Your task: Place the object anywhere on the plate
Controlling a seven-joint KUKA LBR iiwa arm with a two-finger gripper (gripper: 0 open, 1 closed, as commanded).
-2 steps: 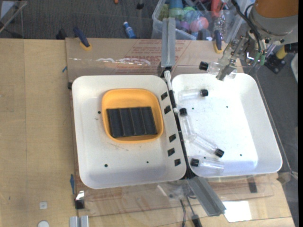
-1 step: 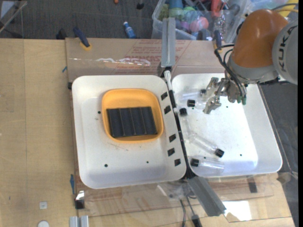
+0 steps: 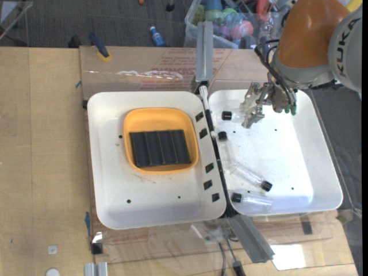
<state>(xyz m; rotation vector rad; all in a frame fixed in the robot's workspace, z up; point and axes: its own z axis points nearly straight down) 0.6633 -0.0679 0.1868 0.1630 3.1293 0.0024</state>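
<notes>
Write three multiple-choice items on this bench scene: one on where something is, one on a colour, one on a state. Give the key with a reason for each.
1. Where does the dark ribbed rectangular block lie?
A. On the plate in the left bin
B. On the right bin's floor
C. On the bench outside both bins

2. What colour is the shallow square plate?
A. Blue
B. Orange-yellow
C. Green

3. How do the clear plastic tubes with black caps sit in the right white bin?
A. Standing upright
B. Lying on their sides
C. Stacked on the plate

Key: 1 A, the block rests inside the plate's rim within the left white bin. 2 B, the rim around the block is orange-yellow. 3 B, the tubes stretch flat along the bin floor, below the metal two-finger gripper, which hangs over that bin's upper part.
</notes>
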